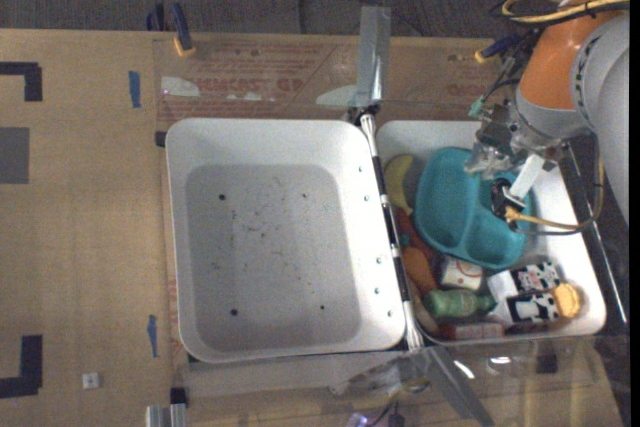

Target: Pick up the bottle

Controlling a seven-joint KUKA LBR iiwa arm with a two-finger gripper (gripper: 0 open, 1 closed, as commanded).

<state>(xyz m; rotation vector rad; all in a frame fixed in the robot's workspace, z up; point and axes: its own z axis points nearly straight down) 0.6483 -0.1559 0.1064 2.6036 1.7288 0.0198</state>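
Cardboard bench (80,215) is bearing two bins; gripper (497,173), grip state indiscernible, is hovering over the teal dish (455,215), bottle (455,303) lying just below it.

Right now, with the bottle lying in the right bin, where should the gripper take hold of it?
Grip the green bottle across its body, coming straight down. It lies on its side near the bin's front wall, with the teal tray behind it and a cow-print carton to its right, so side approaches look blocked.

bins (190,155): white, left one speckled with dark flecks
sectioned dish (462,215): teal
bottle (458,303): green, pale cap
toy cow (530,290): black-and-white patches
arm band (558,65): orange
bench (80,245): tan, blue tape marks
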